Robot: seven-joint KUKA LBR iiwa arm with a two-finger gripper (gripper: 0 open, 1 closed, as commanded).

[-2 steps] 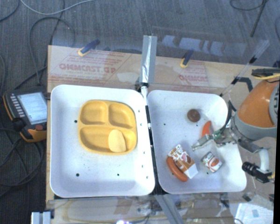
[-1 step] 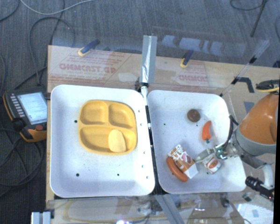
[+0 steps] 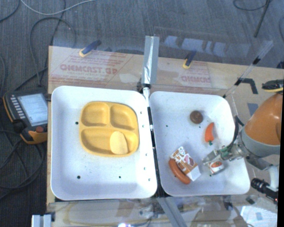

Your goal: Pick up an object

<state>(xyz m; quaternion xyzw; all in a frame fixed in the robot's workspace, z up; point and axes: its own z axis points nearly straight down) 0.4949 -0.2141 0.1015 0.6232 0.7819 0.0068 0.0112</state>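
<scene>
My pincer [image 3: 219,160] is down in the right bin [image 3: 180,105], low near its right wall, and whether it's apart or together I cannot tell; it's a blur of grey metal from up here. Something small with a red patch [image 3: 216,166] sits right at the tip, but I can't say it's between my fingers. My arm [image 3: 264,129], orange band and all, comes in from the right edge. Just above the pincer lies a carrot [image 3: 209,132], upright-ish, and beyond it a brown ball [image 3: 196,117], apart from the carrot. Off to the left of my tip, a small carton [image 3: 186,163] rests on a sausage [image 3: 179,173], touching it. Across the divider, the left bin [image 3: 62,177] carries a yellow tray [image 3: 97,115] with a pale round piece [image 3: 118,143] in its lower right compartment. Both bins sit on the table [image 3: 59,66].
</scene>
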